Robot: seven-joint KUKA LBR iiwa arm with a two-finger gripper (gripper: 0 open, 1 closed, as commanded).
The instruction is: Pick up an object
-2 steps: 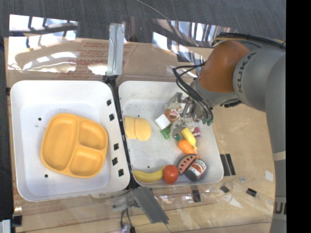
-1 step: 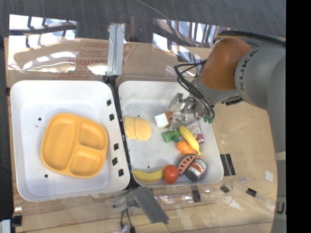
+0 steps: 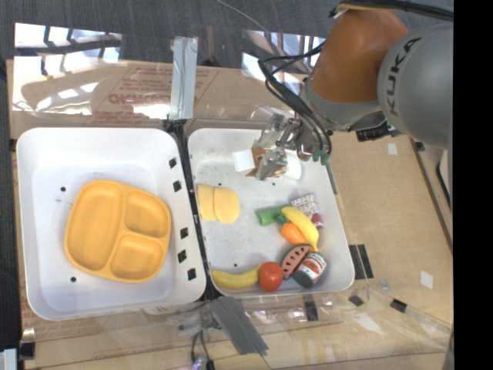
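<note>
End effector near right bin's back edge — grip state unclear; middle floor open.

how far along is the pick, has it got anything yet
Done: the arm has reached into the right bin, and the gripper sits low over its far end beside a white piece. In hand: nothing that can be seen between its fingers. Left: grasp and lift something; the banana, tomato and yellow slices lie loose, and the yellow tray sits in the left bin.
</note>
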